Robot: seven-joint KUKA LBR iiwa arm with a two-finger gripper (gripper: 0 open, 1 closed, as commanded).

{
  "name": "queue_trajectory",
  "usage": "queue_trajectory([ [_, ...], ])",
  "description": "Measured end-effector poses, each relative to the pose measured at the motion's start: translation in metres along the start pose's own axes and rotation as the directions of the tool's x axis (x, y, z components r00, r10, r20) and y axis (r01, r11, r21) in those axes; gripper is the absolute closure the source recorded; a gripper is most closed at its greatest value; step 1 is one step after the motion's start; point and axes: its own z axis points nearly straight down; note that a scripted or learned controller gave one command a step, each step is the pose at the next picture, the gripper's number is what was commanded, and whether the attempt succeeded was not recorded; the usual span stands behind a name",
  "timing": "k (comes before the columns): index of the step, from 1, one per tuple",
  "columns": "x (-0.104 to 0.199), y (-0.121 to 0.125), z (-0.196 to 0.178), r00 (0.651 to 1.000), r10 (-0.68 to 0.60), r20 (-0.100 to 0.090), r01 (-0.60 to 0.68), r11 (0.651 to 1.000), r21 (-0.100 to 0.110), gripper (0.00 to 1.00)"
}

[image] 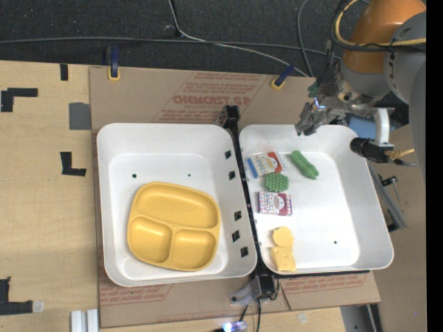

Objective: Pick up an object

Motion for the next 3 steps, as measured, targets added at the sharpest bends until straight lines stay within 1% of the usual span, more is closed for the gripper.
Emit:
queue_trajectory([
  [1,0.000,0.001,-0.052,1.000,0.001,0.000,-0.001,1.000,0.001,1.00],
  [2,0.060,-0.019,-0.042,1.000,-0.003,-0.002,0.003,1.000,0.008,1.00],
  [3,0.117,-0.043,-0.028,1.000,-0.003,-0.002,0.003,1.000,0.009,1.00],
])
